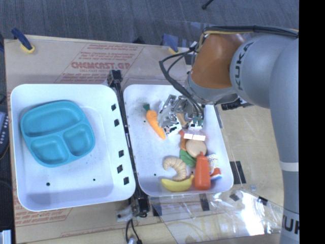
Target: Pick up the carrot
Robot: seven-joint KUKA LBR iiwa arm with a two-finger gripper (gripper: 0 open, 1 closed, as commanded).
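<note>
The desk (101, 60) lay under a sheet of brown cardboard printed with red lettering, and beyond its far edge ran a dark grey carpeted floor (101, 6). The grey arm (269, 70) reached in from the right, its orange band (216, 60) hanging over the far side of the right bin (137, 151). The left bin (30, 187) sat just beside the right bin, the two joined along their shared edge by a row of black clips (121, 154). A blue divided tray (56, 132) rested in the far left part of the left bin. At the near right corner of the desk lay a patch of crinkled clear plastic (238, 207). The claw (177, 117) hung low in the middle of the right bin, a metallic cluster whose fingers could not be made out well enough to tell whether they were spread or closed. The carrot (155, 122) lay on the bin floor just left of the claw, orange with a green top pointing away toward the far wall; whether the claw touched it could not be told. Toward the near right corner of the same bin a heap of toy foods was crowded together: a red bottle (202, 173), a croissant (176, 165), a yellow banana (176, 185) against the near wall, and a round tan bun (196, 147). A blue and yellow clamp (23, 40) gripped the desk's far left corner.
</note>
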